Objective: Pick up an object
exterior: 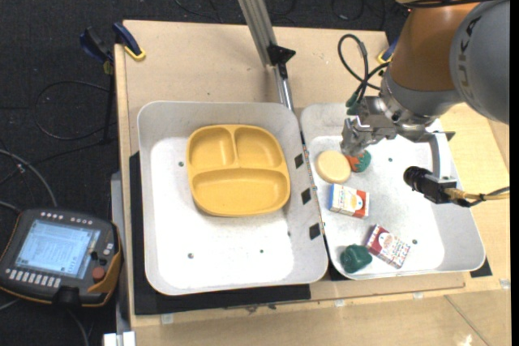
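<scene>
Gripper [357,143] hung low in right bin [462,243], just above pale round disc [332,166] and small green-red piece [361,161]; finger state not discernible. Approach step, judged. Next: descend, close on disc, lift clear.

Lighting even, bright, overhead; soft short shadows beneath the yellow tray [238,170] and along the white bins' [162,255] rims; mild sheen on the arm's orange band [434,32]; dark, underexposed floor surround; focus moderately sharp, slightly grainy.
</scene>
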You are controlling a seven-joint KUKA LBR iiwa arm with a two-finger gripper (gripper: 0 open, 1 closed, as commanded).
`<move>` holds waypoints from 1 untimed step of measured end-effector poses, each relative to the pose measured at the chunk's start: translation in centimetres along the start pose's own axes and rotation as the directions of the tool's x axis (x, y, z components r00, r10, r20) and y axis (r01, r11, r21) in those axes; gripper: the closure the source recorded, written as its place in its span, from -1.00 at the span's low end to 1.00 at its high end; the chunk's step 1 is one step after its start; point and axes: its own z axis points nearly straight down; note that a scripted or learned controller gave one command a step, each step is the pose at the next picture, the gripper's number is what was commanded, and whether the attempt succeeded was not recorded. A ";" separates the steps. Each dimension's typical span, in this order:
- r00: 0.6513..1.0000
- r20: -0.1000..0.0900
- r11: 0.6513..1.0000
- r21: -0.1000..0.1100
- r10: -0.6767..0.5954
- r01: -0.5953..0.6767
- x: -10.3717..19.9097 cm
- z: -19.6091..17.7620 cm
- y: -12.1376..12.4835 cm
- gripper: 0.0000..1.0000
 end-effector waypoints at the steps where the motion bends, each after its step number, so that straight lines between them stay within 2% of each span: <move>1: 1.000 -0.001 1.000 0.000 0.000 0.000 6.0 -0.2 0.9 1.00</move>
